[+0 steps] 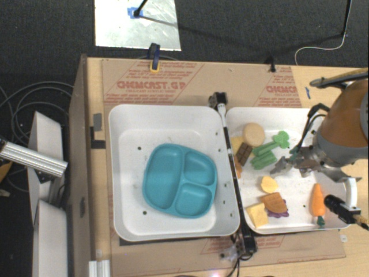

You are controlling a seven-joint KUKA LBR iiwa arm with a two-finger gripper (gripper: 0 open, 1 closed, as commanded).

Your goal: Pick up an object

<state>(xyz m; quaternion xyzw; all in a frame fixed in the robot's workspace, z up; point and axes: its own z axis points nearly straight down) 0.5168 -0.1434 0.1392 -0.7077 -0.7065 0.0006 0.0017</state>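
The left bin (124, 126) holds a blue divided plate (180, 180). The right bin (300, 117) holds toy food: a round bun (253, 134), green pieces (270, 150), yellow wedges (258, 214) and a carrot (317, 199). The gripper (283, 164) hovers near the green pieces; its jaws' state I cannot tell.

Toys crowd right bin (271, 119), bare floor mid-right, blue tray (180, 180) fills left bin (127, 131)
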